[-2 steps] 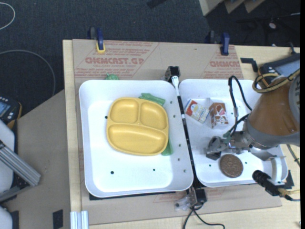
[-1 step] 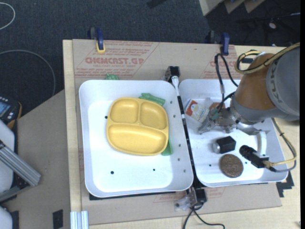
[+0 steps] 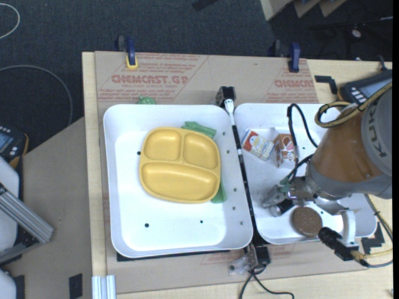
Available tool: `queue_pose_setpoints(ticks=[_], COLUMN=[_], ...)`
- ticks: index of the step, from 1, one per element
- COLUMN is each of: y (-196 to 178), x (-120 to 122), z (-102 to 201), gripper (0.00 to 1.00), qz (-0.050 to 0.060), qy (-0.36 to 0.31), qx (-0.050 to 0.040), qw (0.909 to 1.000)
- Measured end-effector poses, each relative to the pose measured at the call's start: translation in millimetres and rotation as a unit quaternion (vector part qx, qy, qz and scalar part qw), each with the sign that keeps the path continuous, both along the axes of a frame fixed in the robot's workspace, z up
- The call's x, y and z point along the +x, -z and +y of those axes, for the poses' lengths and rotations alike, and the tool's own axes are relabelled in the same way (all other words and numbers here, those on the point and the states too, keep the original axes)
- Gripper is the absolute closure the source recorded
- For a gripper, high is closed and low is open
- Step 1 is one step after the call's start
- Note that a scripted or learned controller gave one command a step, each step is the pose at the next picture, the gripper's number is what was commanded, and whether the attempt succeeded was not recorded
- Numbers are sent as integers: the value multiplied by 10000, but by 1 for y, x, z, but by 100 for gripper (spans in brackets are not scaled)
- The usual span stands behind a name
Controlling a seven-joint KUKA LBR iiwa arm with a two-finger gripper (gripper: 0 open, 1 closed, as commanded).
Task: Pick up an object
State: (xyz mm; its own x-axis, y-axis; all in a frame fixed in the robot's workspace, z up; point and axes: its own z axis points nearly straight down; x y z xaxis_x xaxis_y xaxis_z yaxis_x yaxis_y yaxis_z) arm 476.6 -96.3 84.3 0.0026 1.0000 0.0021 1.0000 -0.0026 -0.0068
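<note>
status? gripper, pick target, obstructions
Gripper low in right bin, finger state unclear. Brown disc beside it, not gripped. Snack packets behind. Yellow tray in left bin.

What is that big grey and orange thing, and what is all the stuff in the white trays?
That is a robot arm with a small gripper for picking things up. One camera looks down from above. The left bin holds a yellow divided plate lying over something green. In the right bin sit small snack packets and a brown round thing. The gripper hangs low in the right bin, and I see nothing held in it.
</note>
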Motion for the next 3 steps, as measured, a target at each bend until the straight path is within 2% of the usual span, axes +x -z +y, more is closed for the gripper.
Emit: queue_pose_setpoints(ticks=[1,2,3], y=[-112,-116,-152], x=[4,3,3], z=[50,47,126], gripper=[0,100,100], qz=[-84,-49,-58], qy=[-46,-17,-44], qx=[-10,-15,-7], qw=[10000,10000,10000])
